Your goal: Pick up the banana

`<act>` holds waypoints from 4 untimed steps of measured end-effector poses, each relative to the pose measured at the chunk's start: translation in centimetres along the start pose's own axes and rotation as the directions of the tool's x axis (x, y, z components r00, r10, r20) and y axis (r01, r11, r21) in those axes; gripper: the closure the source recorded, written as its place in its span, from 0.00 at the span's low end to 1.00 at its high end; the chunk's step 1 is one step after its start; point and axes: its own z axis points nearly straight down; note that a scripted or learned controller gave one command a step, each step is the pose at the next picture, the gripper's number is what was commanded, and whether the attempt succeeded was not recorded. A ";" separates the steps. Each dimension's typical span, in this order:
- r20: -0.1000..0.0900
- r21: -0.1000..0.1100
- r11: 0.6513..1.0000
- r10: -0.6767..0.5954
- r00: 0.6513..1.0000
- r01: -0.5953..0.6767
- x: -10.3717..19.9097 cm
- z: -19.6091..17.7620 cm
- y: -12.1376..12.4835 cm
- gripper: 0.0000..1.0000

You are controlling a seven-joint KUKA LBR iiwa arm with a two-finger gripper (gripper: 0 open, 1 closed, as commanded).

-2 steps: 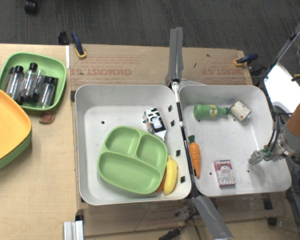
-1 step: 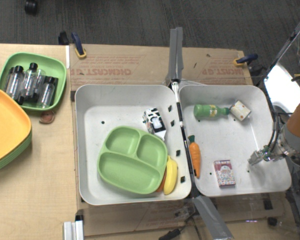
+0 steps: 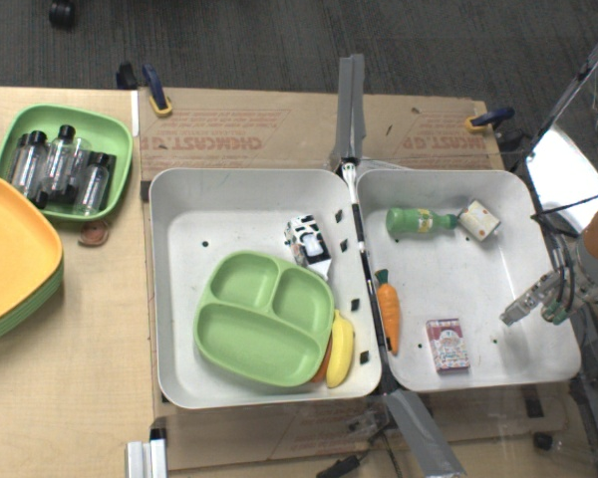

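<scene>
The curved yellow banana (image 3: 340, 348), wedged beside the green divided plate (image 3: 264, 317), looks soft and light (bruisable). I'd pinch its midsection; I cannot tell the hand's (image 3: 523, 309) state.

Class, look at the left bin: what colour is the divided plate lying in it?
Light green; the divided plate shows clearly in the camera view.

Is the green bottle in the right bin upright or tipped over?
Tipped over: the green bottle lies on its side on the right bin's floor.

We see a wooden bench (image 3: 70, 366) bearing cardboard (image 3: 249, 132), two white bins (image 3: 174, 267) (image 3: 498, 361), orange plates (image 3: 15, 257) and a green tray (image 3: 115, 142) of bottles.
</scene>
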 end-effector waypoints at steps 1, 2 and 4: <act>0.001 -0.001 0.974 -0.227 0.974 0.227 -0.1 -1.6 0.0 1.00; -0.002 -0.001 0.890 -0.456 0.890 0.456 1.3 -1.6 1.0 1.00; -0.002 -0.002 0.703 -0.712 0.703 0.712 -0.5 3.0 0.8 1.00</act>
